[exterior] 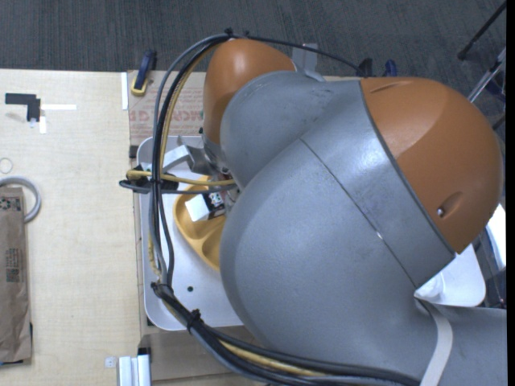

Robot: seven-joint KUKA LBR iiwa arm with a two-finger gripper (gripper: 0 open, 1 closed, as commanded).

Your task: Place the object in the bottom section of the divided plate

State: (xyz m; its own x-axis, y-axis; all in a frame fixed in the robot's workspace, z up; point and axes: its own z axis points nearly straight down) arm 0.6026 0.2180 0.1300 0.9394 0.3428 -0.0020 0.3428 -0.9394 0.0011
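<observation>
- Arm: its grey body and orange band sit between the camera and the bins, so you see little of the work area. I judge it is leaned low over the plate because the task needs a reach down into it.
- White bin: a curved corner shows at lower left, resting on the table; it carries the plate.
- Divided plate: a yellow rim and part of one section show under the wrist. Which section this is, you cannot tell.
- Cable bundle: hangs along the bin's left edge, slack to follow the wrist.
- Hand: hidden behind the arm; cannot tell its state.
- Object: hidden by the arm; its place is unconfirmed.
</observation>
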